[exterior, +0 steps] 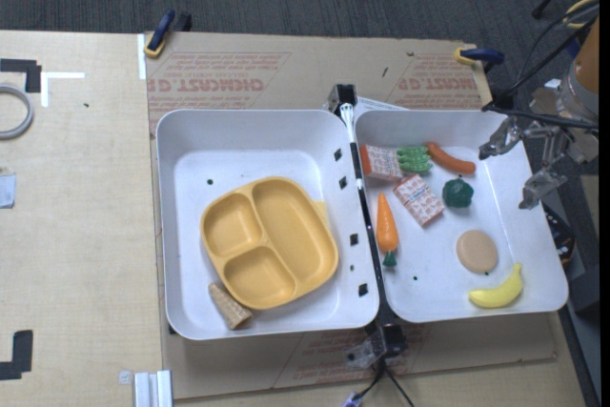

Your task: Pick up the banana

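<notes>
The banana (498, 290) lay in the right bin (534, 305), at roughly the 5 o'clock corner of that bin, close to the near rim. Its long axis ran from 8 o'clock to 2 o'clock, the tip nearer the gripper raised toward the bin's right wall, the curve sagging toward the near rim. Nothing touched it; the tan round biscuit (477, 251) sat just beside it at 11 o'clock.

The gripper (521, 169) hung over the right edge of the same bin, near its 2 o'clock corner. Its two fingers stood apart, with nothing between them.

From the gripper, the banana lay toward 6 o'clock, slightly to 7, well apart. In my judgement the coming move required travel along the right wall toward the near rim, then a descent with the fingers set across the fruit's short width, that is, closing along the 10-to-4 line. The wall and rim nearby left little margin on that side.

Other contents noted: carrot (386, 222), green vegetable (457, 193). The left bin (181, 205) held a yellow tray (270, 242).
</notes>
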Controlling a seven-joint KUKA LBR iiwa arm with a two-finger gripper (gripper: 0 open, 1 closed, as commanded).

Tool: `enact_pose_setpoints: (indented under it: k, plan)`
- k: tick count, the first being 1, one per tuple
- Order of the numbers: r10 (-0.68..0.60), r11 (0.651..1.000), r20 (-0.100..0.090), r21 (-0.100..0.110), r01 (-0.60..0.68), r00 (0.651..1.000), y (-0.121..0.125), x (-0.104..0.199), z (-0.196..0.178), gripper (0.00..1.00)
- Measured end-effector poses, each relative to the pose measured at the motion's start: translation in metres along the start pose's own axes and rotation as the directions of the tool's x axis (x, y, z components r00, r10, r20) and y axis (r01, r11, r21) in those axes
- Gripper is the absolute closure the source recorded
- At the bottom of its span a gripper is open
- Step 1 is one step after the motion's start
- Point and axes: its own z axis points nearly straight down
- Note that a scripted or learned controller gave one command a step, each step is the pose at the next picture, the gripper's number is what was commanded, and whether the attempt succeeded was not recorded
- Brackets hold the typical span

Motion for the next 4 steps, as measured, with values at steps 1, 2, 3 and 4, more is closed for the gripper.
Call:
enact_pose_setpoints:
  k: [1,2,3,4]
  plan:
    - [-0.234,0.972,-0.002,-0.002,0.234,0.972,0.028,0.075,0.063,0.0]
    - [-0.284,0.959,0.001,0.0,0.284,0.959,0.011,-0.046,0.021,0.0]
    - [0.057,0.998,-0.002,-0.001,-0.057,0.998,0.078,-0.017,0.03,0.0]
    - [0.225,0.974,-0.003,0.0,-0.225,0.974,0.118,0.047,0.011,0.0]
